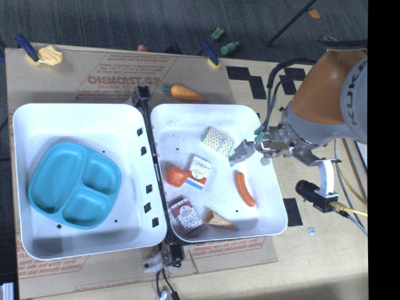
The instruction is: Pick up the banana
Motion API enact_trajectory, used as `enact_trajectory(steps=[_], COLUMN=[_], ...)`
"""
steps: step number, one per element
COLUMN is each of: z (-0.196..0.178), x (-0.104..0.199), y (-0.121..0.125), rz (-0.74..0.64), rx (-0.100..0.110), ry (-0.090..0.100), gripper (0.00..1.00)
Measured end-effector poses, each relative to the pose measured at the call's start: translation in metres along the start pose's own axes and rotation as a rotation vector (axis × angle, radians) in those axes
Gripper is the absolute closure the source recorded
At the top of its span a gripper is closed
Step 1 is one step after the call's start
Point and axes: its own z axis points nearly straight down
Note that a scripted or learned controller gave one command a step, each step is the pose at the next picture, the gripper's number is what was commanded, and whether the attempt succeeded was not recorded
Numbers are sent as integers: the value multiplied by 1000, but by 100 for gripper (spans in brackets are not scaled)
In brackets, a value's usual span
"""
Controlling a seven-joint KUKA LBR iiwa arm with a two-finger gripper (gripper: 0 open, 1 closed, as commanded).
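The banana can't be pinned down for sure here; nothing in either bin is clearly read as one. The closest match is a pale yellow lump [50, 56] at the far left corner of the cardboard sheet [119, 77], touching a blue clamp [26, 45], and it can't be told whether that's fruit or part of the clamp.

A tan wedge [219, 219] is seen at the near edge of the right bin [269, 214], just beside a red box [185, 215]. A red-orange sausage [245, 189] is laid a bit further right; a small white carton [200, 168] is found mid-bin with an orange-red piece [177, 177] touching its left side. A checkered packet [217, 140] is set toward the far side.

The claw [240, 152] is held over the right bin, just right of the checkered packet and above the sausage in the view, pointed left. Whether it's released or clenched honestly can't be told from this angle.

The left bin [25, 120] is taken up by a blue divided tray [74, 184]. An orange carrot [184, 93] is left on the cardboard just behind the right bin; a couple of green bits [224, 39] are scattered on the floor beyond the counter [312, 255].
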Motion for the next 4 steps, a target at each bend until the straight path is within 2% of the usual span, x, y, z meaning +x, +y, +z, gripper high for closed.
enact_trajectory(steps=[1, 2, 3, 4], z=[148, 111, 150, 150], x=[41, 65, 72, 68], y=[-39, 75, 23, 62], rz=[-120, 137, -80, -419], rx=[-7, -3, 0, -3], ry=[-3, 0, 1, -2], gripper=[0, 0, 0, 0])
